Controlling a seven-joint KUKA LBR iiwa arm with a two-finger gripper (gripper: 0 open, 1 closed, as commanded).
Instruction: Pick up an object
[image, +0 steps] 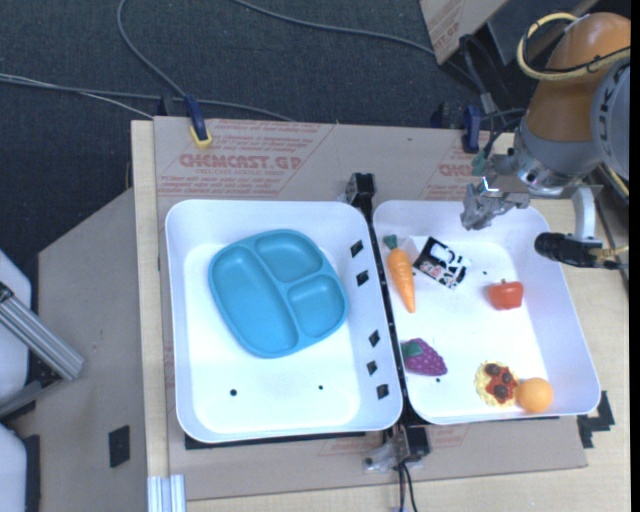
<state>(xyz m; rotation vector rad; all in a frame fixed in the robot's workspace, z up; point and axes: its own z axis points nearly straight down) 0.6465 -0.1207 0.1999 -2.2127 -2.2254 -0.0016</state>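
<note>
A dark carpeted floor surrounds the bench (250, 150), whose top is a brown board printed with red lettering; loose cables cross the floor beyond its far edge. On the bench we see two shallow white bins side by side.

The left bin (195, 330) carries a blue sectioned plate (278, 291) lying flat, nearer the bin's far edge than its near one.

The right bin (560, 330) carries the loose objects. A toy carrot (401, 278) lies along the bin's left edge, its green top toward the far edge. Just beside it, toward the bin's middle, we see a small black-and-white packet (441, 263), tilted. A red tomato-like piece (506, 294) sits toward the right edge. A purple grape bunch (425, 357) lies near the left edge, closer to the near edge. At the near right corner a yellow piece with dark red spots (496, 382) touches an orange ball (535, 394).

The grey arm with its orange band (585, 60) enters over the far right corner of the bench. Its gripper (484, 212) hangs above the far edge of the right bin, well apart from every object there. We see nothing between its fingers; how far they are parted we cannot tell at this slant.
</note>
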